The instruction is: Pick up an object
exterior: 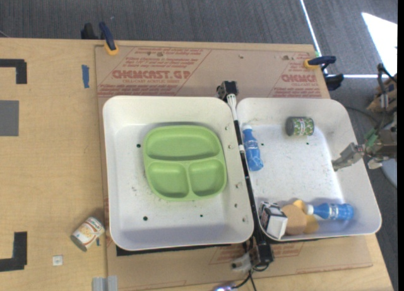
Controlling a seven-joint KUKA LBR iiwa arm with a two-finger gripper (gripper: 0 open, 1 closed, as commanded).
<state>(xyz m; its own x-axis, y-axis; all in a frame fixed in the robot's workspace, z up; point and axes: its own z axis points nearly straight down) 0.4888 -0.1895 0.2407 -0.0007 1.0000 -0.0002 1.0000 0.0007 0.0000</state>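
Camera view looks down at a slant on the counter (50, 157) and its two white bins. At the 3 o'clock edge of the frame, the tool (346, 158) sits just over the outer rim of the right bin (353, 176); it reads as a grey shape against the wall, too small and blurred for me to tell whether it is spread or pressed together. Nothing shows between its tips.

Candidates for the pick all lie in the right bin. A blue bottle (252, 149) rests along the divider at about 9 o'clock of that bin. A small green can (299, 126) lies toward 12 o'clock, well apart from everything else. At 6 o'clock there is a tight cluster: a black-and-white box (273, 219), a tan block (300, 216) touching it, and a second blue bottle (330, 211) touching the block, running toward the 5 o'clock corner.

The left bin (126, 207) holds a green divided plate (185, 160) near its middle. A small carton (87, 232) lies on the counter just beyond that bin's 7 o'clock corner.

As I judge it, the task is at its start: no object is lifted, and the tool is at the rim, not over any item. Choosing a target, descending, closing and raising all remain. The lone can looks the least crowded choice.
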